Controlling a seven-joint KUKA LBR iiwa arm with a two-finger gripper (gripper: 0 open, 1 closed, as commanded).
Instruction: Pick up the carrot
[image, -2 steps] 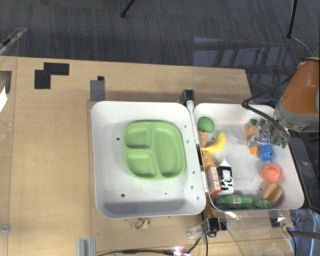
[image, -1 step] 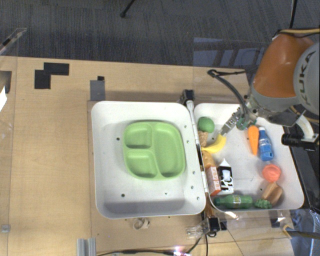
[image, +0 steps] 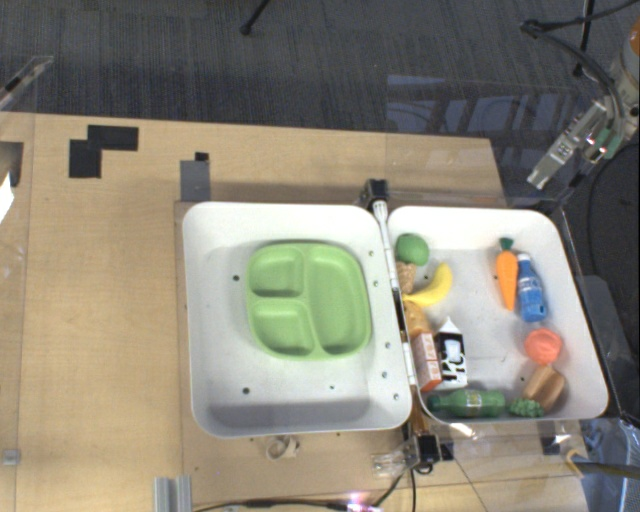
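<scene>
Nearest the camera, a tangle of cables (image: 400, 470) and small clamps sits on the desk (image: 100, 330) at the near edge of the two bins, probably wiring for the rig.

Just beyond, the left bin (image: 215, 400) carries a green divided plate (image: 306, 300) lying flat near its middle, its three compartments bare; it looks set out as a drop-off spot.

The right bin (image: 570, 260) holds all the loose items. Along its near wall lie a dark green cucumber-like vegetable (image: 467, 403) and a broccoli piece (image: 527, 407), with a brown roll-shaped item (image: 545, 384) just beyond them. A small carton (image: 441, 360) lies tipped on its side by the left wall; its black-and-white print is too blurred to read. A yellow banana (image: 432, 287) and a green round fruit (image: 411, 249) crowd the far-left corner. A pink-orange round item (image: 544, 346) rests toward the right.

The carrot (image: 507, 277), orange with a green top pointing far, lies lengthwise in the far-right part of that bin, touching or just beside a blue bottle (image: 530, 290) on its right. That close neighbour will likely make a clean grasp harder from the right side; the carrot's left flank is open.

The gripper (image: 560, 155) hangs at the far right, beyond the bin's far corner and well apart from the carrot; whether it is wide or narrow I cannot tell. The pick has not begun.
</scene>
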